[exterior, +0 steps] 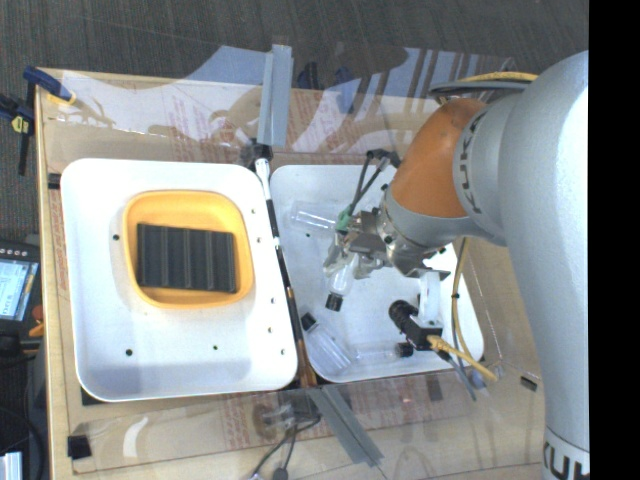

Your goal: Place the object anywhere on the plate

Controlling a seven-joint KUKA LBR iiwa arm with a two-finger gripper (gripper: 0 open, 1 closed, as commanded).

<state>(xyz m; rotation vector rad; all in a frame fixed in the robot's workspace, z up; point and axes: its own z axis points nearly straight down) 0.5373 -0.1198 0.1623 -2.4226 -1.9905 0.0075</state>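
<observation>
A yellow plate (pixel 186 208) lies in the left bin (pixel 160 368), and a dark ribbed rectangular block (pixel 188 256) rests on its middle. My gripper (pixel 338 266) hangs low over the left-centre of the right bin (pixel 300 183), pointing towards the divider. Just below its tip sits a small dark-capped clear piece (pixel 333 300). A clear tube (pixel 308 218) lies above and left of the gripper. Another clear object (pixel 330 352) rests near the bin's front-left corner. I cannot make out anything held in the gripper.
A small black piece (pixel 307 321) lies by the right bin's left wall. The grey arm with its orange band (pixel 430 173) covers the right half of that bin. A dark rod (pixel 277 243) runs along the divider between the bins.
</observation>
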